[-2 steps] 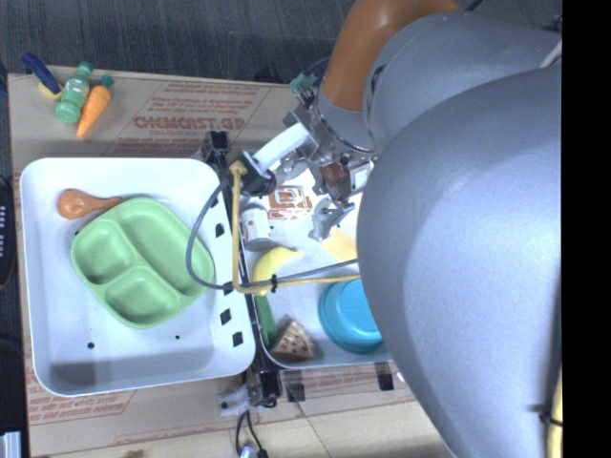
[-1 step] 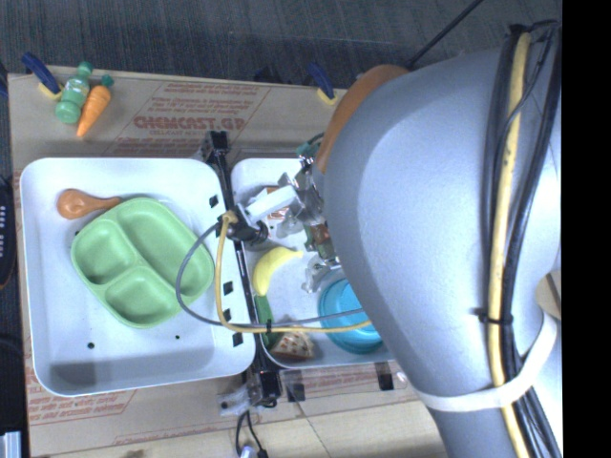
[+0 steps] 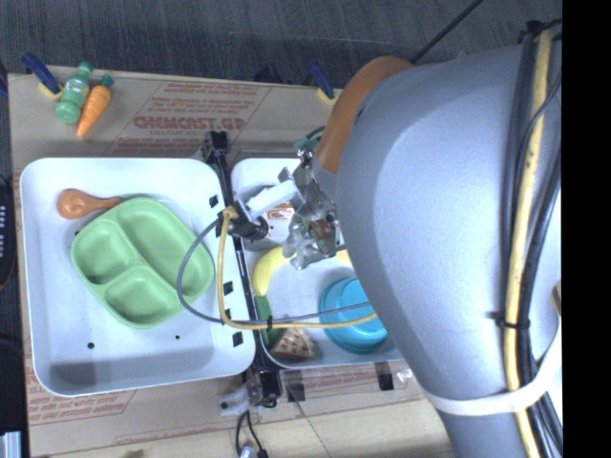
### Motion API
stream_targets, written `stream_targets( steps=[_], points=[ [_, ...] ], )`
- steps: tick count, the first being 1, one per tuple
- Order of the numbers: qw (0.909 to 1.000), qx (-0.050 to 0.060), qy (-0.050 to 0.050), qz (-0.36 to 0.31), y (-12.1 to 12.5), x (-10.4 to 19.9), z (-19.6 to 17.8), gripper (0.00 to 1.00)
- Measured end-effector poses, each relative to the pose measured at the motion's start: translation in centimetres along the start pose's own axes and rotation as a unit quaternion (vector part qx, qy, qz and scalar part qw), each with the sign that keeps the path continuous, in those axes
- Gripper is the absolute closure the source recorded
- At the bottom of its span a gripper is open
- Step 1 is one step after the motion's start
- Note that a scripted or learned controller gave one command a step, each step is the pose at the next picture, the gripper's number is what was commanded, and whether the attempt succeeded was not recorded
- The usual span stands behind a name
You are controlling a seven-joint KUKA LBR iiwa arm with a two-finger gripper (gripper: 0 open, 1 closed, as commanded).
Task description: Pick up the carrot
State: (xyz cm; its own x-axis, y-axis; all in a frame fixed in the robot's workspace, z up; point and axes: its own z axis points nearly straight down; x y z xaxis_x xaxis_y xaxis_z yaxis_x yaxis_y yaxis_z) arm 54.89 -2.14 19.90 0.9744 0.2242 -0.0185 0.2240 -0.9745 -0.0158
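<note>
The gripper [image 3: 307, 244] hangs low over the right bin [image 3: 256, 181], just above the upper end of a yellow banana [image 3: 267, 267]; its metal fingers are a blur of glints and shadow, so whether they are spread or pressed together cannot be told, and nothing can be seen pinched between them; whether it touches the banana cannot be told either. Just below and to the right of it sits a blue bowl [image 3: 355, 318], partly hidden under the arm; at the bin's bottom edge lies a brown wedge-shaped item [image 3: 292, 345], near a dark green thing beside the banana's lower tip. A yellow cable and a grey cable [image 3: 191, 256] loop out from the wrist over the divide between the bins. The grey arm [image 3: 449, 218], with its orange band [image 3: 358, 98], covers most of the right bin.

In the left bin [image 3: 48, 256] a green divided plate [image 3: 138, 260] lies tilted, with an orange-brown spoon [image 3: 81, 202] touching its upper left edge.

The carrot [image 3: 94, 109] lies outside both bins, on the cardboard [image 3: 191, 117] at the top left corner, just beside a green bottle [image 3: 72, 97]; it is well apart from the gripper.
</note>
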Motion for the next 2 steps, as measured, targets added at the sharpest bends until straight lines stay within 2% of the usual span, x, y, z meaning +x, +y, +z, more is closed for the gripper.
stream_targets(
  steps=[1,2],
  points=[
    [0.9999,-0.005,0.006,0.008,5.6,6.0,0.6,1.0],
    [0.9996,-0.007,0.01,-0.027,12.0,5.4,-10.7,1.0]
  ],
)
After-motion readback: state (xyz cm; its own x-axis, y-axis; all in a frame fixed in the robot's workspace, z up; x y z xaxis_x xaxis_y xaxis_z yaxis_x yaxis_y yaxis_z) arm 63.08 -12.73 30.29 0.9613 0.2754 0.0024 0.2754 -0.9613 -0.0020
